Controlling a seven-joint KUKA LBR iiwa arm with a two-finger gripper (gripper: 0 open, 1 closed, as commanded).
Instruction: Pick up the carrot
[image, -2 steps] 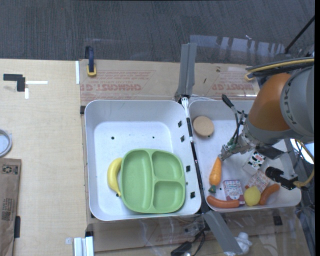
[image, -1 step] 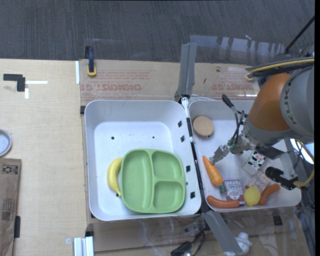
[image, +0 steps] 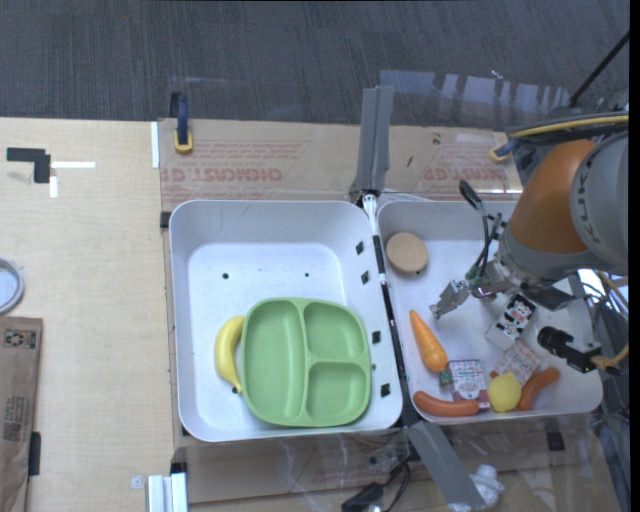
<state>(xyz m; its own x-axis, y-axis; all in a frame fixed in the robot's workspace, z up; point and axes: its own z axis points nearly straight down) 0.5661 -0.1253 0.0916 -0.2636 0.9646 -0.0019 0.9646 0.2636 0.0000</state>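
The carrot (image: 429, 341) lies in the right bin (image: 440, 225), toward its left wall, with its pointed tip aimed at the far left and its thicker end toward the near right. Its thick end touches or nearly touches a small printed packet (image: 466, 377) just nearer the camera. Along the near wall lies a reddish sausage-like piece (image: 447, 404), and to its right a yellow lemon-like fruit (image: 504, 391) partly covers the end of another orange-red sausage shape (image: 540, 383); how these pieces overlap is hard to sort out. At the far side of the same bin sits a round tan disc (image: 407, 252).

The gripper (image: 449, 298) hangs to the right of the carrot, apart from it, with nothing between its fingers. The metal fingers are small and seen at a slant, so whether they are spread or pressed together cannot be told. Behind it the arm's orange band (image: 550, 210) and grey body hide the right part of the bin, along with cables and a white tag.

In the left bin (image: 190, 300) a green divided plate (image: 305, 360) covers most of a banana (image: 229, 352), which shows as a yellow curve at the plate's left edge.
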